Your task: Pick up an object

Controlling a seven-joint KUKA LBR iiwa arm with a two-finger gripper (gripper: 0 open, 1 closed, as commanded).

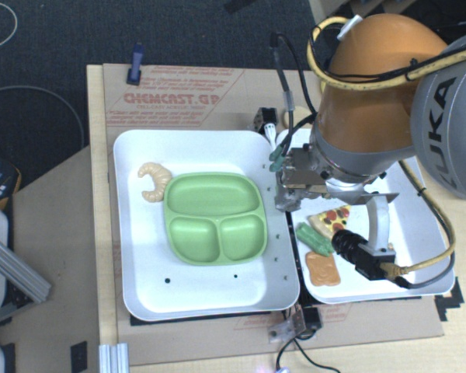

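The arm [373,84], its orange band looming closest to the lens, reaches in from the right and hangs its gripper [289,193] over the seam between the two bins, at the left edge of the right bin [357,292]. Whether its jaws are spread or pressed together I cannot tell, since the wrist hides them from above. Nothing can be seen caught in them, so I judge the pick not yet made. The likeliest targets lie just near and right of the gripper: a pizza slice [332,219], a green pod [314,241] touching its near-left edge, and a brown biscuit-like piece [323,269] nearer still (it may be toast; the view is too coarse to say). All three rest on the bin floor. In the left bin [128,231] a green divided plate [215,217] sits in the middle with a croissant [154,181] against its far-left corner, well apart from the gripper. The tabletop [171,92] beyond is bare board. What is left, then, is nearly everything: descend, close, and lift.
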